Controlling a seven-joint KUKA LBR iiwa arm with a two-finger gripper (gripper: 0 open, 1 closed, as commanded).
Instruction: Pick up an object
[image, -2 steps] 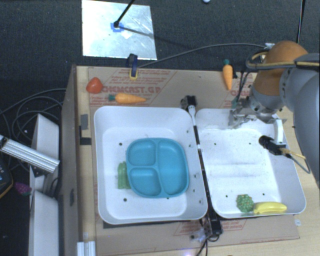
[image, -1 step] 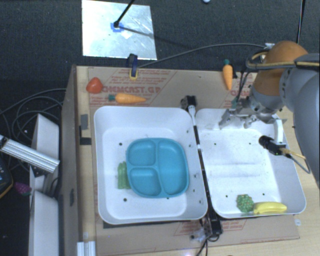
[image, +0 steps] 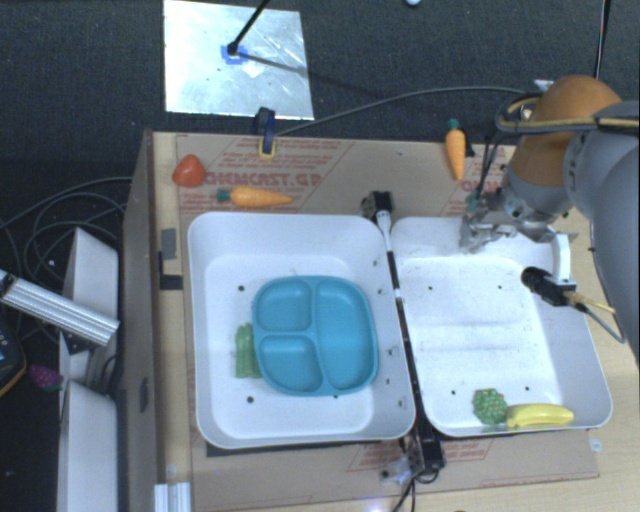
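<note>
Gripper (image: 487, 228) sits at far edge of right bin (image: 590, 385) (finger state: cannot tell). Broccoli (image: 489, 405) and banana (image: 541, 415) lie touching at near edge.

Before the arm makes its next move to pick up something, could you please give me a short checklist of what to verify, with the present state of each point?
1. Objects in the right bin: ok. A green broccoli-like piece and a yellow banana lie at its near edge.
2. Claw position: not ok. It hangs over the bin's far corner, far from both pieces.
3. Claw carrying anything: ok, nothing is seen at it.
4. Claw open or shut: cannot tell.
5. The two pieces apart: not ok. They lie touching or nearly so.
6. Left bin: ok as an alternative. A blue divided plate and a green piece beside it lie there.
</note>
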